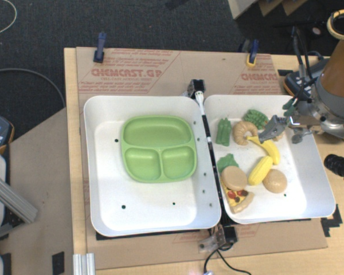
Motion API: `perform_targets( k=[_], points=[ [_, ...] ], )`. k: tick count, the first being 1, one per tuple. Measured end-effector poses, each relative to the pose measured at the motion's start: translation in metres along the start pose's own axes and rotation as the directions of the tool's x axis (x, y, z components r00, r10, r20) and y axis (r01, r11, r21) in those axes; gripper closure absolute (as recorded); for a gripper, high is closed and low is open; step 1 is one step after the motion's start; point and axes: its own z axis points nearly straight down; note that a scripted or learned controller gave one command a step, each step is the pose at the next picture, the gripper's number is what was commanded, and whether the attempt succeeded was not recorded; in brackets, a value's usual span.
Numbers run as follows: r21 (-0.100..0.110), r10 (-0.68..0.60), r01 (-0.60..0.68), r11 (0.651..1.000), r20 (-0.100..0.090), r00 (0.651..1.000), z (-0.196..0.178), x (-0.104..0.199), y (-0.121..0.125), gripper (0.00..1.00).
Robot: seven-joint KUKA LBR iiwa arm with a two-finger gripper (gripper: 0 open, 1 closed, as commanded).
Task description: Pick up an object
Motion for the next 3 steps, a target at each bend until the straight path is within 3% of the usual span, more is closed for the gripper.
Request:
perform_targets(
  k=[1,2,3],
  points=[
    [-0.006,0.005,-0.005,1.000,0.005,1.000,0.193,-0.039,-0.039,0.00],
    [-0.018,0.002,-0.002,1.000,0.007,1.000,0.175,-0.038,-0.035,1.00],
    [-0.013,-0.009,0.009,1.000,0.001,1.000,0.055,0.033,0.001,1.00]
  ],
)
